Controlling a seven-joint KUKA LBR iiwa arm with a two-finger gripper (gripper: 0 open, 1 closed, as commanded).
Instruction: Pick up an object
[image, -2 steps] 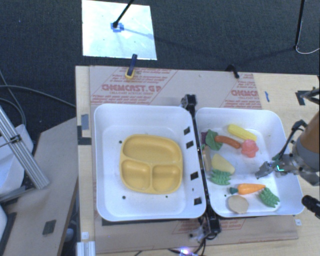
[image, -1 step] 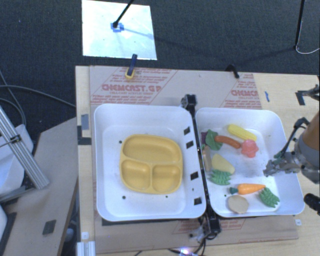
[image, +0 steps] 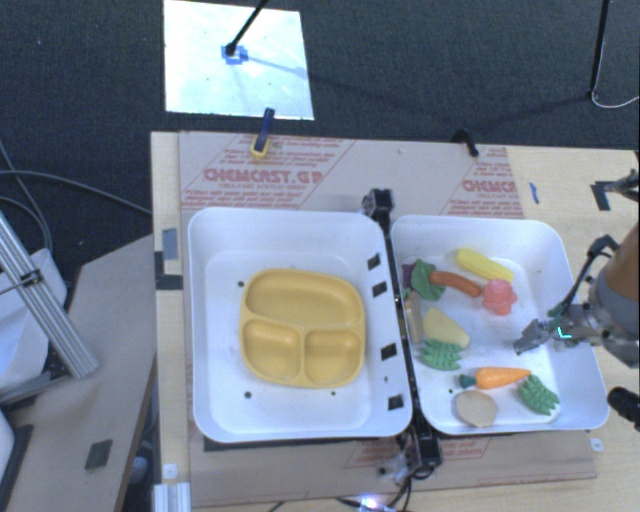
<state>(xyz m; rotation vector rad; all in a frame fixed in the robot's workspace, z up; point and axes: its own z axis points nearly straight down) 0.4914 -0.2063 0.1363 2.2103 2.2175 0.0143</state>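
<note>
Hanging over the right part of the right bin (image: 575, 262), my gripper (image: 532, 340) points toward the bin's middle, and I cannot tell from this blurred look whether it is parted or closed. Nothing shows between its tips. Behind me the bin's right wall runs close, so the free room lies ahead of my tip, across a bare white patch of floor.

Just below my tip lies the carrot (image: 502, 377), orange with a dark green stub, and beside it the green leafy piece (image: 539, 395) near the bin's front right corner. Further along the front edge sits the tan round piece (image: 476, 408). Ahead of me, past the bare patch, rest the pale yellow wedge (image: 444, 326) and a green frilly piece (image: 438, 354) right below it. Up and ahead are the pink piece (image: 499, 296), the red-orange sausage shape (image: 455, 283) touching a dark green leaf (image: 425, 280), and the yellow corn cob (image: 483, 265) near the back wall.

Well ahead, beyond the dividing rim, the left bin (image: 215, 330) holds a yellow divided tray (image: 302, 327) with three compartments, lying flat near its middle.
</note>
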